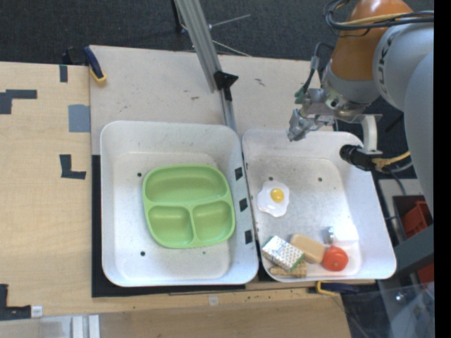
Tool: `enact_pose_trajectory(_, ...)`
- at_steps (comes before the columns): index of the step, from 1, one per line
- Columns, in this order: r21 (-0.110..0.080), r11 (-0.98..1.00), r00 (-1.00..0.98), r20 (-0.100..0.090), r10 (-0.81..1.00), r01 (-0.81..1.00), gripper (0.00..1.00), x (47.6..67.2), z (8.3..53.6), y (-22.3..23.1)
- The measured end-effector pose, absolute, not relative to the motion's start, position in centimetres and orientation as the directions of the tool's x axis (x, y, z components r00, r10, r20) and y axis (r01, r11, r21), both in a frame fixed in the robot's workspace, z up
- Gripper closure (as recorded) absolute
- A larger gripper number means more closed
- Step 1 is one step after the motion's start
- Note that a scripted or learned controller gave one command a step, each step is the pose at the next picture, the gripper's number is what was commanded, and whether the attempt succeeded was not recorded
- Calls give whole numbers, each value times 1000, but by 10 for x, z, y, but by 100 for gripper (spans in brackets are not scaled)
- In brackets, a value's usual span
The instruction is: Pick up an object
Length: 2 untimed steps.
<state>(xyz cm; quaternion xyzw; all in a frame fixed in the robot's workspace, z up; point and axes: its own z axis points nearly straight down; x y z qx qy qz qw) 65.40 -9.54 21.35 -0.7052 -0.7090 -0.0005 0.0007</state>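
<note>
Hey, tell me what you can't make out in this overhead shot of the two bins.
- Gripper, camera view: too small and dark against the right bin's far rim to tell whether it is open or shut.
- Small metallic item by the tomato: too small to identify.
- Patterned box: print too fine to read.
- Arm: cut off by the right edge.

Arm (pixel 394 48) cut off by the right and top edges; its base is out of frame. Claw (pixel 301 127) small and dark: finger positions indistinct. Small grey item (pixel 329 234) beside the tomato (pixel 335 259) too small to identify. Carton (pixel 283 253) print illegible. Table (pixel 42 189) runs off the left edge.
</note>
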Motion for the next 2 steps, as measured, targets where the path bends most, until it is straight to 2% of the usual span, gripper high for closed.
enact_pose_trajectory(1,-2,6,-6,2,1000,1000,100,626,227,-50)
enact_pose_trajectory(2,-4,6,-6,2,1000,1000,100,604,221,0)
